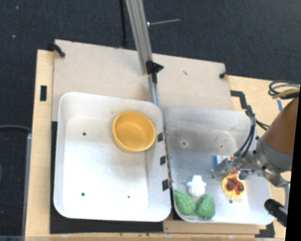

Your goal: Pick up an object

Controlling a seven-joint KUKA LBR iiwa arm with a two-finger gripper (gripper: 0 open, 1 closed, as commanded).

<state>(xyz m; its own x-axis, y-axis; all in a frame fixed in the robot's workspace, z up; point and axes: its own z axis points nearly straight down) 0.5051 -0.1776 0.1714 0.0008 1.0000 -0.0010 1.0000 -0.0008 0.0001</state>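
The gripper (229, 171) hangs low over the right bin (192, 127), at its right side, under the orange-banded wrist. Directly below and partly under it lies a yellow object with red and black marks (234, 188). A small blue piece (218, 162) shows just left of the gripper. A white knobbly object (196, 186) rests in the bin's lower middle. Two green bumpy objects (185, 203) (206, 207) lie side by side against the bin's front wall. In the left bin (79, 190) a yellow bowl (134, 131) stands upright near the back right corner.
A slanted metal rod (141, 33) runs from the top down to the gap between the bins. The bins rest on a tan board (102, 69). Cables lie at the far right edge (282, 91).
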